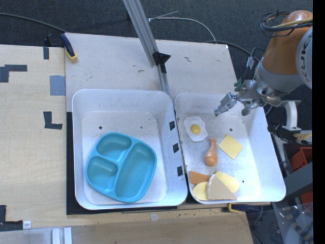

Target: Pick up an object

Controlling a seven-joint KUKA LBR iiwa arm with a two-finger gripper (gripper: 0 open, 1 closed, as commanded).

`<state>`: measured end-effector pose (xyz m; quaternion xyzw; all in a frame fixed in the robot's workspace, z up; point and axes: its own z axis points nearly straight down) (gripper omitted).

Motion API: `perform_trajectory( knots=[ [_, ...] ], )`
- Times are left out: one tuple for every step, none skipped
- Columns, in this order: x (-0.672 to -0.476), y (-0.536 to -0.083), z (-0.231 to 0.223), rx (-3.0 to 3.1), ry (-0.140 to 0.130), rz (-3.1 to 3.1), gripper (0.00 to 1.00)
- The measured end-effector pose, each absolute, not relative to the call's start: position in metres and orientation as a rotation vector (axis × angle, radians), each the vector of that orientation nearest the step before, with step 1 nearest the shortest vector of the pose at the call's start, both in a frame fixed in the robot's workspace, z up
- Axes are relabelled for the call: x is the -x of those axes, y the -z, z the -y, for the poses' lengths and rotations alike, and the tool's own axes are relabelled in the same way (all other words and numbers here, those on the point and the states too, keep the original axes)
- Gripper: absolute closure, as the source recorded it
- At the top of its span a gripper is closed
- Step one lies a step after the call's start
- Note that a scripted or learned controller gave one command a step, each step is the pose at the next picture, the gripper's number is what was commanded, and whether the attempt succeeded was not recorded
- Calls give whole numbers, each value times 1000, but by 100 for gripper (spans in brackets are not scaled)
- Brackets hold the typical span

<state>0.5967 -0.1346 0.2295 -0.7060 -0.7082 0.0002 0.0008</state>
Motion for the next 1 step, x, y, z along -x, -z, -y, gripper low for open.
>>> perform_trajectory(
  knots=[
    [-537, -212, 154, 2222, -8, 2215, 0]
  ],
)
